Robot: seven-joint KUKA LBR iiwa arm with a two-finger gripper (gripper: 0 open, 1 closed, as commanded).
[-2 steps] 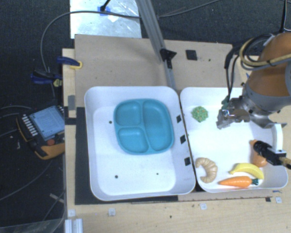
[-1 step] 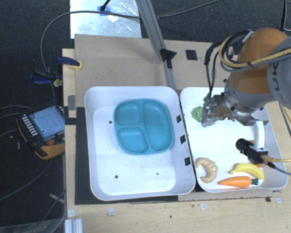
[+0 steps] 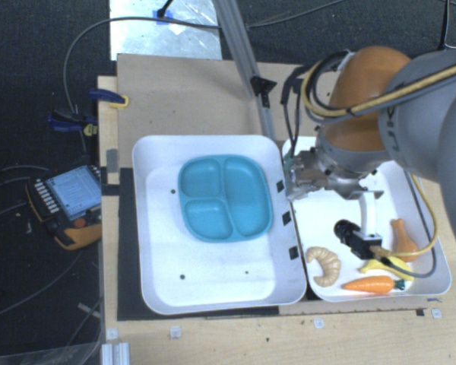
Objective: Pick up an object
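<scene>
Brown bench board (image 3: 182,90) on dark carpet, two white bins side by side. Left bin (image 3: 213,274): blue divided plate (image 3: 226,198) at centre, bare floor open along near edge. Right bin (image 3: 319,223): croissant (image 3: 324,265) and carrot (image 3: 368,284) close against near edge. Gripper (image 3: 295,179) over right bin's left edge, apart from both; how far open cannot be told.
</scene>
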